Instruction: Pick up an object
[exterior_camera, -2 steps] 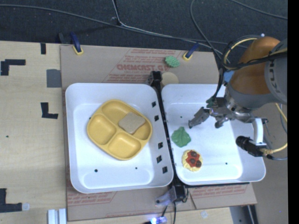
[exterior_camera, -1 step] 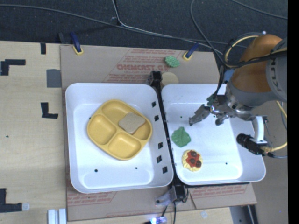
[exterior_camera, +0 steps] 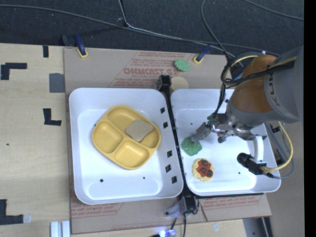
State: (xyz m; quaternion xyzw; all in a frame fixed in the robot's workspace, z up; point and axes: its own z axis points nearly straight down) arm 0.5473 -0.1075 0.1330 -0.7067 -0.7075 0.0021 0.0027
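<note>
Gripper (exterior_camera: 201, 135): finger tips sit at the green toy (exterior_camera: 190, 145), right bin (exterior_camera: 232, 181), near its left wall. One finger (exterior_camera: 202, 132) slants down-left and meets the toy's upper edge. A second (exterior_camera: 220, 138) seems to sit well to the right, so the jaws look spread wide, but the view is poor here, so that's approx. Nothing is held between them. The toy lies flat on the bin floor.

Handling, as judged from here:
- Green toy: small, lumpy, prob. soft plastic or rubber play food. Light. Should give a little under pressure, not fragile. Low profile, so the fingers need to come down either side of its middle and close across the narrow width. An edge grip would likely tip it out.
- Pizza toy (exterior_camera: 203, 169): a flat round disc w/ red and dark topping, just below the green one, not touching it. Thin, harder to get under; grip across the rim.

Count:
- Right bin: 2 items (green toy, pizza toy).
- Left bin (exterior_camera: 84, 177): 1 yellow tray (exterior_camera: 111, 137), 4 compartments, w/ 1 tan square (exterior_camera: 138, 129) in its upper right one.
- Outside the bins: 1 green dotted piece (exterior_camera: 181, 64) on the cardboard (exterior_camera: 108, 68) behind.
- Bins: 2. Arm (exterior_camera: 256, 90): 1, above the right bin.
</note>
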